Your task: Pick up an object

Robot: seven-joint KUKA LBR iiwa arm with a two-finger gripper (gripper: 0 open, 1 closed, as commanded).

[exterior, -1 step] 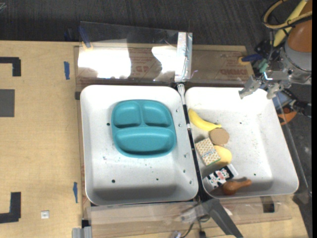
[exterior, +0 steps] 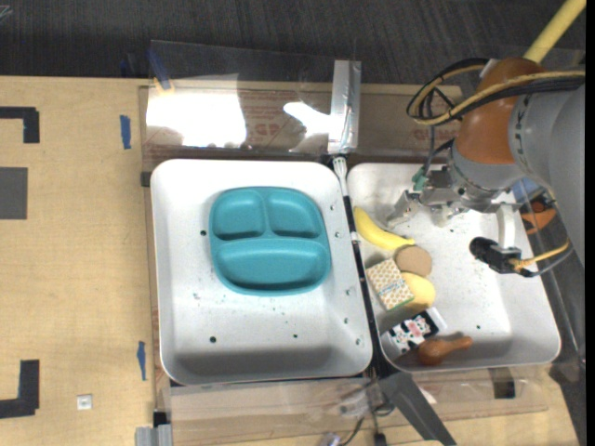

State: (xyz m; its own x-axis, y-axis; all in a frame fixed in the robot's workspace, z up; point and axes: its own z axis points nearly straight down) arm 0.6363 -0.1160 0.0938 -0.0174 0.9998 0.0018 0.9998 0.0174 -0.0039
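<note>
The right bin (exterior: 521, 323) holds a pile of small things along its left side. A yellow banana (exterior: 376, 232) lies at the top of the pile. Below it sit a brown round piece (exterior: 416, 262), a yellow lemon-like piece (exterior: 420, 292) and a small patterned box (exterior: 390, 284). A black-and-white card (exterior: 414, 328) and a brown sausage-shaped piece (exterior: 444, 346) lie nearest the front wall. My gripper (exterior: 429, 204) hangs over the bin's back part, up and to the right of the banana, with nothing seen in it.
The left bin (exterior: 177, 314) carries a teal divided plate (exterior: 270, 240). A clear plastic sheet (exterior: 242, 110) stands behind the bins. The grey arm with its orange band (exterior: 488, 124) and cables crosses the right bin's back right corner. A black cable connector (exterior: 491, 249) hangs over the bin floor.
</note>
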